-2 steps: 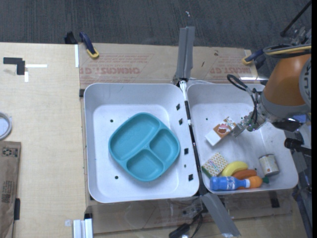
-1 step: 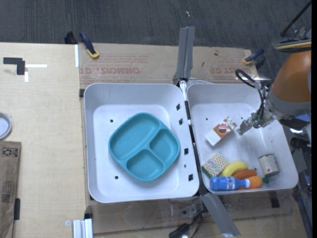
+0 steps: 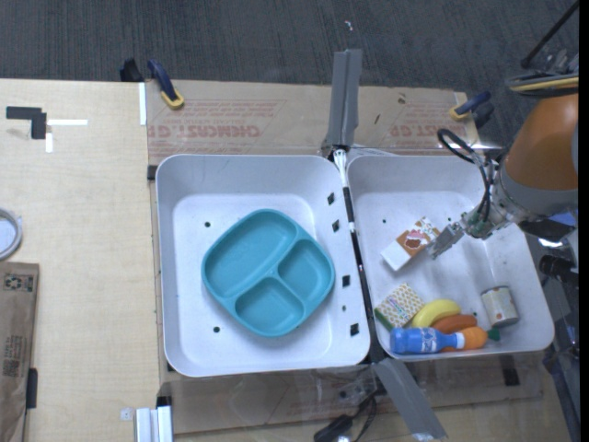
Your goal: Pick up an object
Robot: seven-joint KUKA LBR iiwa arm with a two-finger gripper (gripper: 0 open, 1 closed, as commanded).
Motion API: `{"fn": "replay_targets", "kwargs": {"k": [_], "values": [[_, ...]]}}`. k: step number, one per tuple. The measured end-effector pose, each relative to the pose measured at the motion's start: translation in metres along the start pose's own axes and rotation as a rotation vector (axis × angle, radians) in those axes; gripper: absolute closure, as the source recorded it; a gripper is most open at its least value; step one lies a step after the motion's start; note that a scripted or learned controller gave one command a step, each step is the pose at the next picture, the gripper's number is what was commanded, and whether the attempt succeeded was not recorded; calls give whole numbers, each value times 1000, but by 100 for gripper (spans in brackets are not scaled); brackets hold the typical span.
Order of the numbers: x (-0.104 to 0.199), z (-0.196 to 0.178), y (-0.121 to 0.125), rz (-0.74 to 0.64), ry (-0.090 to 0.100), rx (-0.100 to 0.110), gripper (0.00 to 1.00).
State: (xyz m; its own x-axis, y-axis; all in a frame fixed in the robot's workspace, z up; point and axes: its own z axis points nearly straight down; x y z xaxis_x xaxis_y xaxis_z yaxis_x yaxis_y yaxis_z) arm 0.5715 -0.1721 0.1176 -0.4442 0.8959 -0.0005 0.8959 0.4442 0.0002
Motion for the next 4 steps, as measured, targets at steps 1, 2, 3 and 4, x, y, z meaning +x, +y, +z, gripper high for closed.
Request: {"fn": "replay_targets", "kwargs": {"k": [1,2,3,4], "values": [[8,20,-3,59,2,2,0],[-34,27,13,182,-1,1,0],[38,27,62,164,-1,2,0],[38,18,62,161,-1,3,100]]}}
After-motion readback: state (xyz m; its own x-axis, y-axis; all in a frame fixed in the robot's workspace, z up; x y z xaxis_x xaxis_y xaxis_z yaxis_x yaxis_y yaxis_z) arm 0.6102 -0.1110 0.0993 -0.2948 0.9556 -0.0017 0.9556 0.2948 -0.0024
